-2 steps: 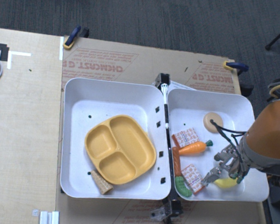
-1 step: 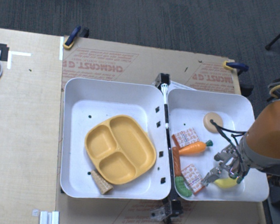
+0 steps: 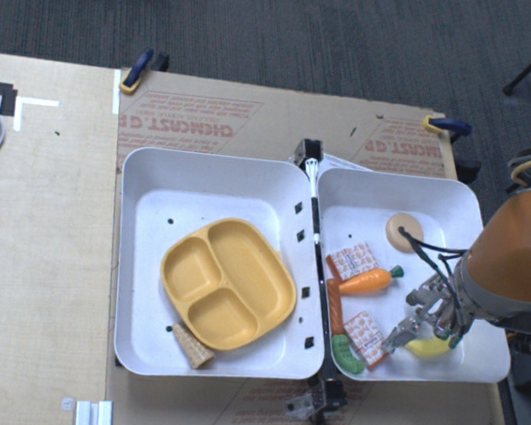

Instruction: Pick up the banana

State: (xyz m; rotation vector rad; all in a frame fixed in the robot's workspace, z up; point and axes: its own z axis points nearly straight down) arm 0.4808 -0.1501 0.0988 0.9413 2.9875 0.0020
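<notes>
Left bin (image 3: 137, 269): holds a yellow divided plate (image 3: 228, 283), a cracker (image 3: 192, 345) at its lower edge.
Right bin (image 3: 371, 194): carrot (image 3: 365, 282), two wafer packets (image 3: 352, 259), round biscuit (image 3: 403, 231).
Arm (image 3: 516, 252): enters at right of frame.
Gripper (image 3: 415, 334): fingers clenched on the banana.
Banana (image 3: 429, 347): lower right corner of the right bin.

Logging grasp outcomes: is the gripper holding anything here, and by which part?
Cannot be told. The two-finger gripper sits right at the yellow banana in the right white bin, near its left end, but the view doesn't resolve whether the banana lies between the fingers.
</notes>
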